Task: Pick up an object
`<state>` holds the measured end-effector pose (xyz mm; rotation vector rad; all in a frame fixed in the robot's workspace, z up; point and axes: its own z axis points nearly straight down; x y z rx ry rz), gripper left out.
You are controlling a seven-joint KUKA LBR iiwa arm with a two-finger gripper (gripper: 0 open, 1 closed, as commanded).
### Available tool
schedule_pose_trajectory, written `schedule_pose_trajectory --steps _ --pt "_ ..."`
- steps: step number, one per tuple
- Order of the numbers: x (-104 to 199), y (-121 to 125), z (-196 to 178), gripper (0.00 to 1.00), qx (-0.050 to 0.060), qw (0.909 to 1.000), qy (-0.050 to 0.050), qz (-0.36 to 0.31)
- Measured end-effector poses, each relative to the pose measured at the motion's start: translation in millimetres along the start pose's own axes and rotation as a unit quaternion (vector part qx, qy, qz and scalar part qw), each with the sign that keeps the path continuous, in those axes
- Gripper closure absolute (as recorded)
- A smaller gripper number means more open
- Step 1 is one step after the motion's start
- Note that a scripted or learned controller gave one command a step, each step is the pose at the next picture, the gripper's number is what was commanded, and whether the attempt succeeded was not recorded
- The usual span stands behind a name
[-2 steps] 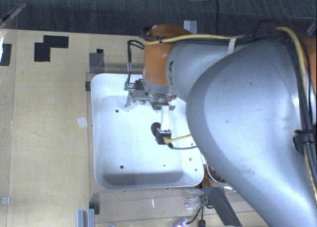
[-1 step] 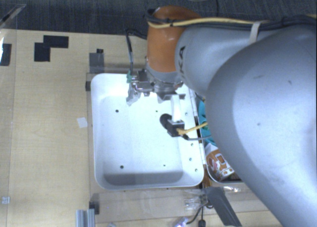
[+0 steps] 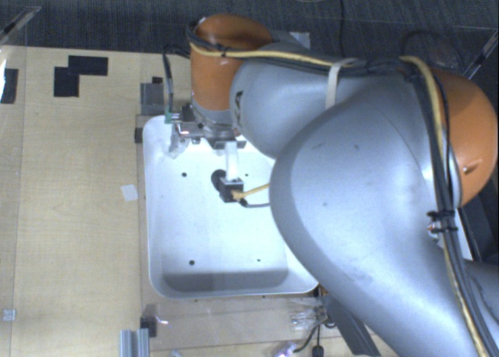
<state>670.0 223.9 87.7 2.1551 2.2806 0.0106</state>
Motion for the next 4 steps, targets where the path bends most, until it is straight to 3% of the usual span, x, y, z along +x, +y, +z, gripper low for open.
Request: schedule_pose_trajectory --steps 1,2,3,4 --pt "-65 -39 -54 0.00 0.001 1.0000 0.000 0.006" --pt "-70 -85 -4 0.00 0.001 0.9999 0.000 0.014" --pt "-8 -82 -3 0.00 -0.002 0.9966 0.002 0.082" --pt "16 -82 -34 0.00 0.002 0.9995 0.000 0.033"
